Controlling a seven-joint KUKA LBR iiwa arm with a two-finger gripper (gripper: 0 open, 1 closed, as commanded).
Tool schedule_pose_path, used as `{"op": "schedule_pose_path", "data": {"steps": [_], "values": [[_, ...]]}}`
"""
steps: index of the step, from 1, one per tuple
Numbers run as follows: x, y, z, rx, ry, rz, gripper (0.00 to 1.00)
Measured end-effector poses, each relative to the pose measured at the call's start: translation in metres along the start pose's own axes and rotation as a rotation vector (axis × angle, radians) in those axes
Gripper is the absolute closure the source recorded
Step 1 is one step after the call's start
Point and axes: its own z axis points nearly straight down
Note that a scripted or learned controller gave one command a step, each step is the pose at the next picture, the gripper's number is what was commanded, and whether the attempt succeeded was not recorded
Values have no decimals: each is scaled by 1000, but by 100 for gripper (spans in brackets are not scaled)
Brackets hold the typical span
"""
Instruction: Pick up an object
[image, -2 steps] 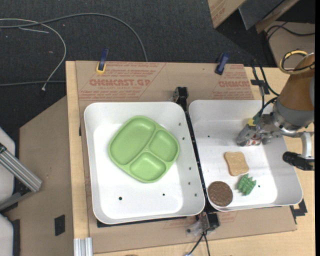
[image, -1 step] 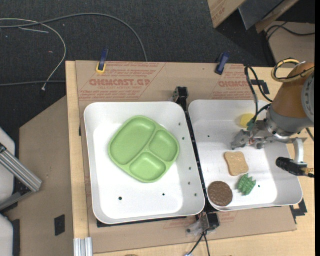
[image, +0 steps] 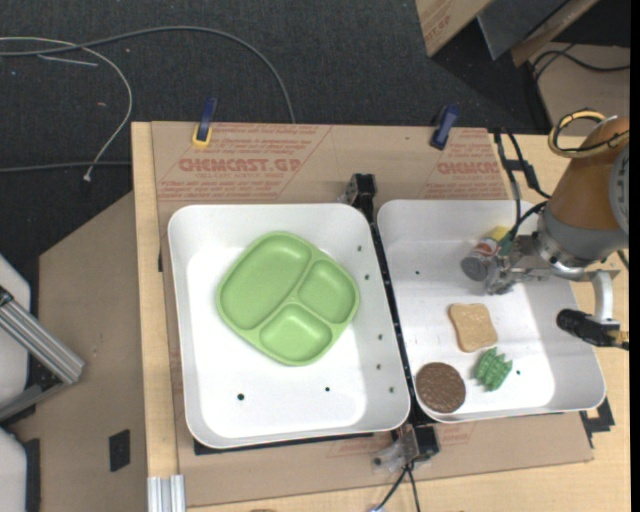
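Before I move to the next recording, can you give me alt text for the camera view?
A grey robot arm reaches from the right, its tool low over the right bin, which holds a bread slice, a brown round patty and a green toy. The left bin holds a green divided plate.

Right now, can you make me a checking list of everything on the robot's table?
Surface: cardboard-covered bench bearing a left white bin and a right white bin, side by side.
Job's things: toast slice, brown round patty and green leafy toy, all in the right bin.
Clutter: green divided plate in the left bin; a small yellow and red item near the tool, too small to name.
Grippers: tool low over the right bin, above the toast slice in the view; nothing seen held.
Cables: black cable along the right bin; grey cable on the floor.
Surroundings: dark carpet, two blue clamps.
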Motion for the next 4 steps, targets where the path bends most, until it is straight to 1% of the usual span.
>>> {"op": "schedule_pose_path", "data": {"steps": [1,2,3,4], "values": [[10,-2,-55,-6,-3,-1,100],[9,6,-101,-5,-3,-1,100],[9,7,-144,-6,-3,-1,100],[68,-12,-147,2,2,-5,100]]}}
